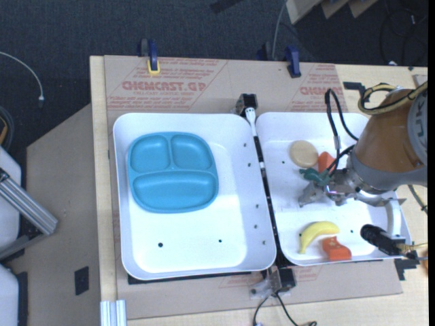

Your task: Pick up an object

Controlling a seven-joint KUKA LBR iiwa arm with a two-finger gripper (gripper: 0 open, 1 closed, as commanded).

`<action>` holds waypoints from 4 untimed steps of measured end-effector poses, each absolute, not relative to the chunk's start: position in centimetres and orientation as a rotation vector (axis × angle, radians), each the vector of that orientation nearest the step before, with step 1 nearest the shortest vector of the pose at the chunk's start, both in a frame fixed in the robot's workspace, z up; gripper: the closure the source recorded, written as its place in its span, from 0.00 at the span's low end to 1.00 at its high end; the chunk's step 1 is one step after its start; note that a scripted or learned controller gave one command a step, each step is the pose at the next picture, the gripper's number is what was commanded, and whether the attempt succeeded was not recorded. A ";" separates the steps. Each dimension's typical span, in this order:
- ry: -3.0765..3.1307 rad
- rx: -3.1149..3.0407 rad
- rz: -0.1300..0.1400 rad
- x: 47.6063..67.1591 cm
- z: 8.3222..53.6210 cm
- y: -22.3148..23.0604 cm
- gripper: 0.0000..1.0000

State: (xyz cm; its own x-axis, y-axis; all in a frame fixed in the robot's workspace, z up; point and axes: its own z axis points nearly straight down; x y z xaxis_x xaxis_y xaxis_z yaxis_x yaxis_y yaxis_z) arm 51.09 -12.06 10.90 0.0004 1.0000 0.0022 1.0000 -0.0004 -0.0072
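The arm is down in the right bin (285, 250), its gripper (314, 194) set low among a teal toy (314, 176), an orange piece (326, 161) and a tan disc (303, 153), the grasp seemingly under way; I cannot tell whether it holds anything, so next comes closing and a straight lift.

Blue plate (174, 172); yellow banana (317, 233); white bins (234, 202); orange band (387, 138).

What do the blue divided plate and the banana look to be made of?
Blue divided plate: likely moulded plastic or silicone, going by its uniform colour, rounded rims and soft matte sheen. Banana: probably a plastic toy, judging by its smooth, evenly yellow and faintly glossy skin, though a real fruit can't be excluded.
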 end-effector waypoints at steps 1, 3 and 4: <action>-2.218 -2.220 0.002 51.0 8.3 -12.0 0.00; -2.227 -2.225 -0.005 51.4 15.8 -12.2 1.00; -2.227 -2.225 -0.005 51.6 21.2 -12.2 1.00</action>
